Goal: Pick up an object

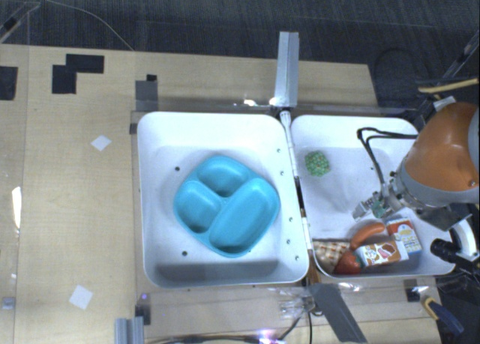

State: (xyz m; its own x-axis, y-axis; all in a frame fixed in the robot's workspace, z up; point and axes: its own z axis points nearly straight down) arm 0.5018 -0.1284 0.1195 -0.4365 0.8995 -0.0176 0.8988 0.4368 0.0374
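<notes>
- Two white bins were seen side by side on the table (45, 207): the left bin (161, 148) and the right bin (341, 148), touching along a shared middle edge.
- A blue divided plate (226, 205) with three compartments was seen flat in the middle of the left bin, apart from its walls.
- A small green ball (317, 163) was seen in the right bin, near its far left corner, just beside the middle edge and well apart from the other items.
- A cluster was seen along the near edge of the right bin: a juice carton (388, 248) lying on its side, an orange sausage-shaped item (369, 231) touching the carton's far side, a red rounded item (347, 263) by the carton's left end, and a brown waffle-like piece (328, 249) at the near left corner.
- The arm (446, 155), grey with an orange band, was seen reaching in over the right side of the right bin.
- The gripper (377, 205) was seen low over the right bin, just above the orange sausage-shaped item and close to the carton.
- Whether the gripper was open or closed could not be told; the tips were too small and blurred. Nothing was seen held.
</notes>
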